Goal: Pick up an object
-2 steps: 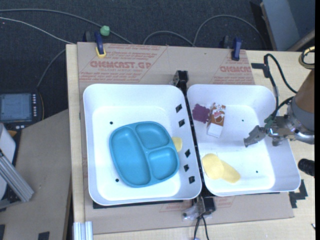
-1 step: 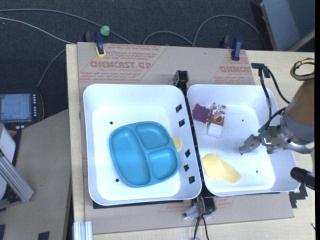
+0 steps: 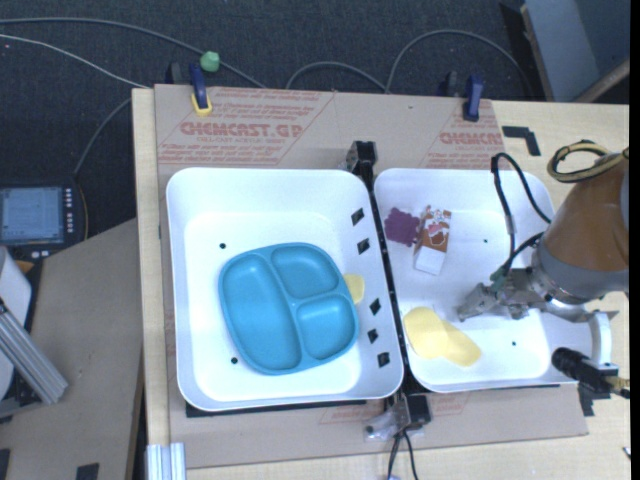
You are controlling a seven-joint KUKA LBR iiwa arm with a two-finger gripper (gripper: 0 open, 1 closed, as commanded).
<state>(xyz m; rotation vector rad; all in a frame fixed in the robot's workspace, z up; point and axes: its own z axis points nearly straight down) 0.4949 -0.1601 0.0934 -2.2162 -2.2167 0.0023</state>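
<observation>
In the right bin [image 3: 520,196] lie a pale yellow banana-like object [image 3: 440,336] near the front left, a purple piece [image 3: 402,225] and a small red-and-white carton [image 3: 433,239] toward the back. My gripper [image 3: 478,304] hangs low over the right bin, just right of the yellow object and a little apart from it. The orange band [image 3: 588,236] sits above the wrist. Nothing shows between the fingers.
The left bin [image 3: 190,208] holds a blue divided tray [image 3: 288,306] with a small yellow piece [image 3: 354,288] at its right edge. A black cable [image 3: 508,193] loops over the right bin. Clamps [image 3: 201,96] hold the cardboard at the back.
</observation>
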